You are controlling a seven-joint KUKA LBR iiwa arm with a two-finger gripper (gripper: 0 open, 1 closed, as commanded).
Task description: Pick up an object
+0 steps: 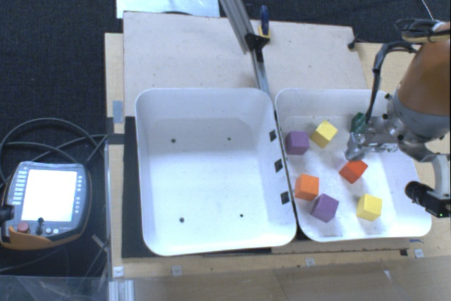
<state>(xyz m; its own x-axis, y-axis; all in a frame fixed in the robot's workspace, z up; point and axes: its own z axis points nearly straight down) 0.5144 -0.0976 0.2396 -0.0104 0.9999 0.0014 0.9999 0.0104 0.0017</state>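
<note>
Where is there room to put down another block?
The left bin has a bare floor, wall to wall. The right bin is crowded: purple, yellow, orange and red blocks sit together, with the gripper just above the red block.

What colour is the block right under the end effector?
Red-orange block, seen in the camera view, just below the end effector.

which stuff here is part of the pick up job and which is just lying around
Part of the job:
gripper
red block
orange block
two purple blocks
two yellow blocks
right bin

Just lying about:
left bin
teach pendant
blue clamp
</note>
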